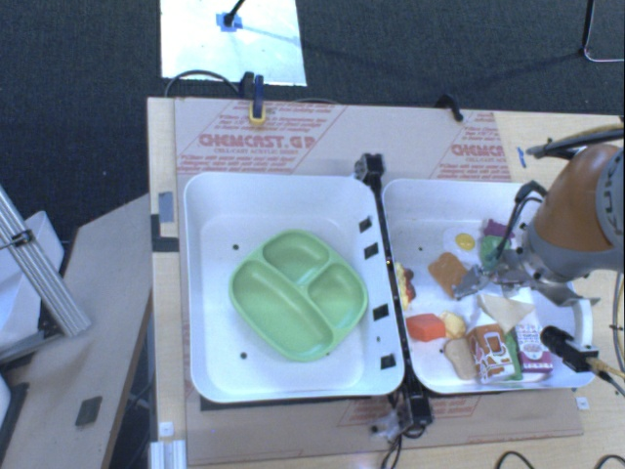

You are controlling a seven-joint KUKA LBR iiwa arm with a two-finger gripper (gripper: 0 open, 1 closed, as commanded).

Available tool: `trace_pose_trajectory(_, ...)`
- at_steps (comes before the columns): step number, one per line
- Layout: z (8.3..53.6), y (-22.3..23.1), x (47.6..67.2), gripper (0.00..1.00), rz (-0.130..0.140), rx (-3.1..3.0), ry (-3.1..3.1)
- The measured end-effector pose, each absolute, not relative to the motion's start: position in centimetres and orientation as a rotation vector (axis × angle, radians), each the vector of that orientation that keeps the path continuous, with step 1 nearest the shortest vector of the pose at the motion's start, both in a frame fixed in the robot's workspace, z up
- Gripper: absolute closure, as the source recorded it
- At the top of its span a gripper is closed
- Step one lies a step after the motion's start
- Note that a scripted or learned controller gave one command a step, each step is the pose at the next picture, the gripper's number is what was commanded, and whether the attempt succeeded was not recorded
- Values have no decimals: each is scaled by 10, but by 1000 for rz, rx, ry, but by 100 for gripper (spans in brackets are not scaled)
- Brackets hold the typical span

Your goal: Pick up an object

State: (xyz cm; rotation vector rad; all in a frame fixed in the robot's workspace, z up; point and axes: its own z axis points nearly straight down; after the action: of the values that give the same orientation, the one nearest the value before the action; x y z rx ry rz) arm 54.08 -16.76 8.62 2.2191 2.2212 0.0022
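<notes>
- We saw the gripper (476, 283) low in the right bin (430, 203), among the clutter, with the grey arm (576, 213) reaching in from the right.
- We could not tell whether the fingers were apart or together; they blurred into the objects beneath them.
- No object showed between the fingers, so we judged the pick not yet done: a grasp and a lift were still left.
- The likeliest targets lay close by: a brown piece (448, 272) just left of the gripper, a pale wedge (505, 310) just to its near right, and a yellow piece (464, 241) a little farther away.
- An orange-red block (426, 327), a brown carton (491, 352) and a maroon carton (530, 349) crowded the near side, so we judged a clean grasp of one thing awkward.
- The left bin (215, 213) held a green divided plate (299, 294), well apart from the gripper.
</notes>
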Motion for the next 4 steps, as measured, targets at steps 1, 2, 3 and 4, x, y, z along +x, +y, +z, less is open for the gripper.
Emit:
trace_pose_trajectory(1,97,-168,542,100,4,2218,2220)
trace_pose_trajectory(2,155,-161,538,100,6,2212,2223)
trace_pose_trajectory(3,199,-163,538,100,5,2212,2223)
trace_pose_trajectory(4,226,-163,539,100,4,2213,2224)
